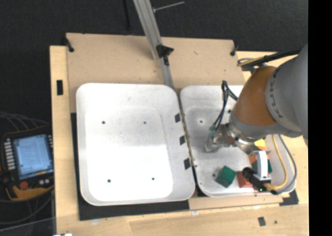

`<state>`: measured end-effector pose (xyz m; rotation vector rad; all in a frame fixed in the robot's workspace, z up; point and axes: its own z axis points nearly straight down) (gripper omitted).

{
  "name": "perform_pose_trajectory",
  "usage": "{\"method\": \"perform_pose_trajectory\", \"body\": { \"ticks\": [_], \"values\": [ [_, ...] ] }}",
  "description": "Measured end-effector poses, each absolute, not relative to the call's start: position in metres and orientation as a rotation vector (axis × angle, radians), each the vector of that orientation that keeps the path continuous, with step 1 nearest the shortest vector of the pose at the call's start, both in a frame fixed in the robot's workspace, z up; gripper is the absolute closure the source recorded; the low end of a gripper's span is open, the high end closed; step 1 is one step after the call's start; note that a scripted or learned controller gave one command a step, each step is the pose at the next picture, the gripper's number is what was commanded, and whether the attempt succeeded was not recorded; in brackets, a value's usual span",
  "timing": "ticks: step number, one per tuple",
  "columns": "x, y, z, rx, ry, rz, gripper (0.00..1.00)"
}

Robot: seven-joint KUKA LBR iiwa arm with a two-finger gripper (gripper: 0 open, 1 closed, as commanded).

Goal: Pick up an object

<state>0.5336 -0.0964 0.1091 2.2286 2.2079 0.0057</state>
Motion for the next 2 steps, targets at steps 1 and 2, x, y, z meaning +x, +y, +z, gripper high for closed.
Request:
{"method": "perform_pose_trajectory", "body": {
  "ticks": [1,2],
  "values": [
    [0.539,-0.098,0.153,2.216,2.220,0.005,1.00],
    [0.546,-0.107,0.213,2.214,2.219,0.007,1.00]
  ]
}}
